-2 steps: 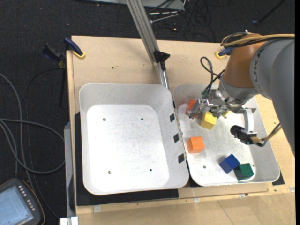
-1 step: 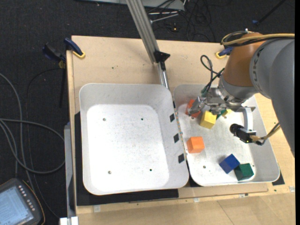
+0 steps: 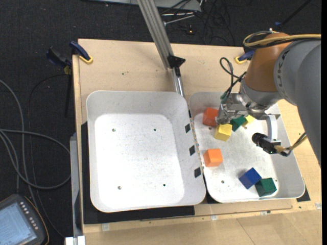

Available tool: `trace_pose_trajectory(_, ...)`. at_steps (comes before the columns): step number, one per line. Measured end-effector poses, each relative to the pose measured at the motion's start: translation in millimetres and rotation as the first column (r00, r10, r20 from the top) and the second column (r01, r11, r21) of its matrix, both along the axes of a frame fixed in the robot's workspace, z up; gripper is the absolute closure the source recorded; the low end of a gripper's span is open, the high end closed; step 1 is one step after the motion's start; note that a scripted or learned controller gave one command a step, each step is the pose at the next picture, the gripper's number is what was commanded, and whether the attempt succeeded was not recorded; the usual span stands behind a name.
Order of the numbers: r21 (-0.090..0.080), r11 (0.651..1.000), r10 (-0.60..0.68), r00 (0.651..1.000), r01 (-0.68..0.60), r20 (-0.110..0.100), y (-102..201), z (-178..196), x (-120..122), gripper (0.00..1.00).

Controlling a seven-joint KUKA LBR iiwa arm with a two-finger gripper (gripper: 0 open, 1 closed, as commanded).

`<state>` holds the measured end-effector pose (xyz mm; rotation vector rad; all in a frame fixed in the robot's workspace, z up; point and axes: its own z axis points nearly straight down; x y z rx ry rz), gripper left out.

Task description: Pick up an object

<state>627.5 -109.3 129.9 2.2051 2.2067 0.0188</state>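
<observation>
The right bin (image 3: pixel 286 182) holds several small blocks. At its far left lies an orange block (image 3: pixel 209 117), with a yellow block (image 3: pixel 223 132) just in front of it and a dark green block (image 3: pixel 238 122) to the right. My gripper (image 3: pixel 224 117) is low in this cluster, between the orange and green blocks and right above the yellow one. The grey arm with its orange band reaches in from the right and hides what is directly under the wrist. No block is visibly lifted.
A second orange block (image 3: pixel 213 157) lies near the right bin's left wall. A blue block (image 3: pixel 250 177) and a green block (image 3: pixel 265 186) sit at the front. The left bin (image 3: pixel 102 106) adjoins. A metal pole (image 3: pixel 156 27) slants behind.
</observation>
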Motion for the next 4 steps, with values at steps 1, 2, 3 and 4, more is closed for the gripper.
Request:
trace_pose_trajectory(1,0.005,1.0,0.002,1.0,-0.001,-0.017,-1.7,64.1,3.2,1.0)
trace_pose_trajectory(2,0.006,1.0,0.001,1.0,-0.001,-0.021,-1.6,73.8,4.1,1.0)
trace_pose_trajectory(3,0.009,1.0,0.008,1.0,-0.007,-0.026,59.4,74.4,-6.6,1.0)
trace_pose_trajectory(4,0.009,1.0,0.007,1.0,-0.007,-0.026,108.7,72.6,-9.1,1.0)
